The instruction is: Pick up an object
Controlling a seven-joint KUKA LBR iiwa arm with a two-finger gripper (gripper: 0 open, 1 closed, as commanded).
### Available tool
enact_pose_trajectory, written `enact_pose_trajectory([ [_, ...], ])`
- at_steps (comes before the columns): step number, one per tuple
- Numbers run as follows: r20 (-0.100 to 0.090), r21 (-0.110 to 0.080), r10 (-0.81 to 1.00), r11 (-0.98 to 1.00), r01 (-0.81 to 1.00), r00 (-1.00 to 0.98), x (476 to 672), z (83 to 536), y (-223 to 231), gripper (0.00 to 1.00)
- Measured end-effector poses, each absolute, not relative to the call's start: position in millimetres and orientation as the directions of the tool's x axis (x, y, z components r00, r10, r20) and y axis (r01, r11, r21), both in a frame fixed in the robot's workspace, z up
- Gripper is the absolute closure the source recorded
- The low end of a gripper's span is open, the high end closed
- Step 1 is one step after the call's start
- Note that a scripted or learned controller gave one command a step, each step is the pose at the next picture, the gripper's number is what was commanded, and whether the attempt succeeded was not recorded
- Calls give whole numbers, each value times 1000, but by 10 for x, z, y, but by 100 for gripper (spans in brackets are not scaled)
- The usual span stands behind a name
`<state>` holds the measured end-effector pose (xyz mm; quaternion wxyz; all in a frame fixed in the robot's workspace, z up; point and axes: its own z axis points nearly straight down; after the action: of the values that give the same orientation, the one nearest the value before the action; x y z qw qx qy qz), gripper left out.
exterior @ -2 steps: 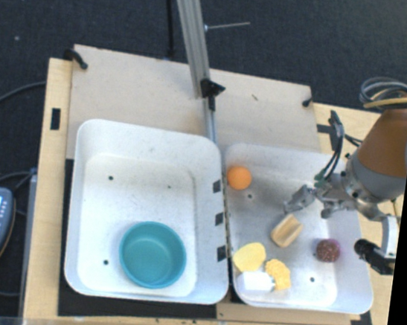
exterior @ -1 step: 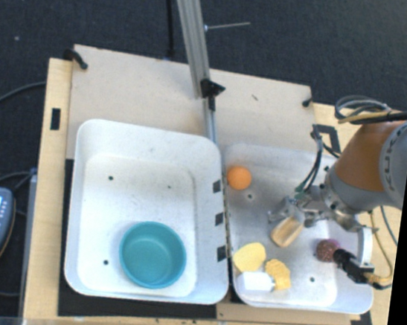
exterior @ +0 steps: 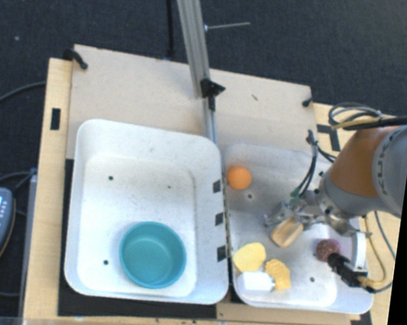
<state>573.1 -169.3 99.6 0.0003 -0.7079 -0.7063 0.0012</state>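
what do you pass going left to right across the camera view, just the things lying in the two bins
teal bowl → orange ball → yellow piece → tan block → dark reddish object

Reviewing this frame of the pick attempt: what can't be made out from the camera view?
- Hand: small and blurred over the tan block; whether it grips the block, or touches it at all, cannot be told.
- Dark reddish object in the right bin: too small and blurred to identify, partly against the arm's fittings.
- Arm: cut off by the frame's right side, so its base is unseen.
- White block: its contact with the yellow pieces is unclear.
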Motion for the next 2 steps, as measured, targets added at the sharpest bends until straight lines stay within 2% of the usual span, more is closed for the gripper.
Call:
enact_pose_trajectory([
  [1,-1,3,1000,-7,1000,7,5743,1119,-1702,100],
  [2,-2,8,1000,3,1000,-3,5736,1725,-1640,100],
])
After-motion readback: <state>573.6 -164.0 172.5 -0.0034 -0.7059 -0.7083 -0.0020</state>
